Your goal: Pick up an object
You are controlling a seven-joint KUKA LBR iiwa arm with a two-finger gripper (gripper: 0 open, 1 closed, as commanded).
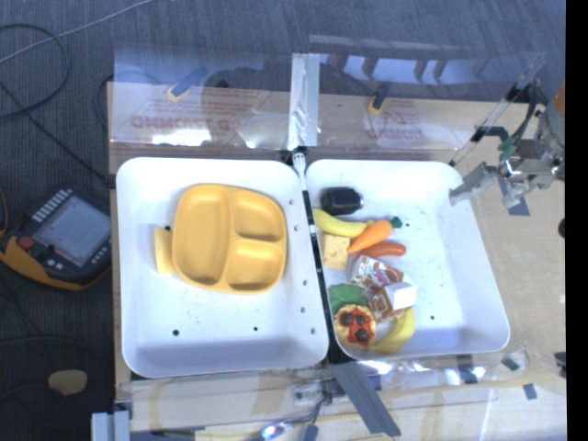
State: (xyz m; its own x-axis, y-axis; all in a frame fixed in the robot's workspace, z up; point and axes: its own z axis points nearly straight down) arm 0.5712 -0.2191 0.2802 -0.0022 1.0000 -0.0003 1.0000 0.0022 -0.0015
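The right bin (459, 274) holds a cluster of toy food along its left side. There is a black oval object (340, 197), a banana (333, 222), an orange carrot (372, 233), a red sausage-like piece (384, 249), a cheese slice (335, 252), a wrapped packet (378, 277), a green leaf piece (345, 295), a small pizza (356, 324) and a second banana (398, 333). My gripper (514, 180) hangs at the far right, above the bin's upper right corner and apart from the food.
In the left bin (138, 320) lies a yellow divided plate (228, 237) with a pale yellow piece (163, 251) tucked under its left edge. A clear panel stands behind both bins. A handheld controller (62, 237) lies on the floor at left.
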